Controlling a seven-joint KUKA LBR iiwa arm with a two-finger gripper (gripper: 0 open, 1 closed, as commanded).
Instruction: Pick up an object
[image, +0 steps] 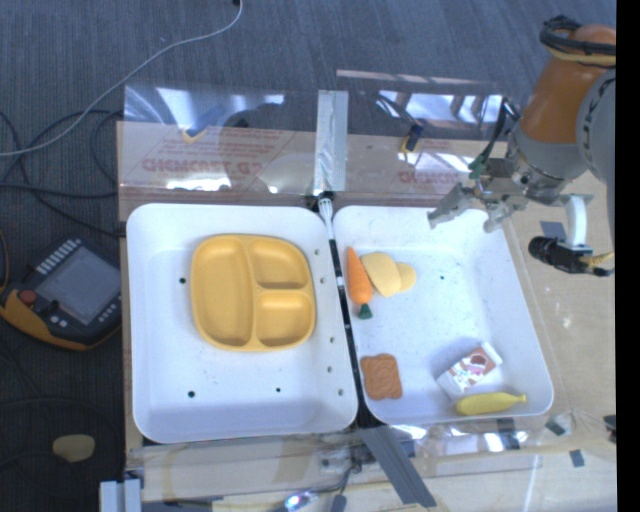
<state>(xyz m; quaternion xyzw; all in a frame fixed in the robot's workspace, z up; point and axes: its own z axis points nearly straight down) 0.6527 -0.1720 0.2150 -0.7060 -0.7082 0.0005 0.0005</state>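
Orange plastic carrot (358, 277), long axis running near-to-far by the right bin's left wall, lies well left of the spread, empty fingers (468, 205) hovering at that bin's far edge

Surroundings noted from my remote station: floor, surface fittings, loose equipment.

I see dark grey carpet (420, 35) around the surface (590, 330), with black and white cables (95, 95) trailing across it at upper left. A handheld control pendant (60, 292), orange-edged with a dark screen, lies on the carpet left of the bins. Clear plastic sheeting (235, 150) with red lettering stands behind both bins, joined by a strip of silver tape (330, 140). A small tan disc (73, 446) sits at lower left.
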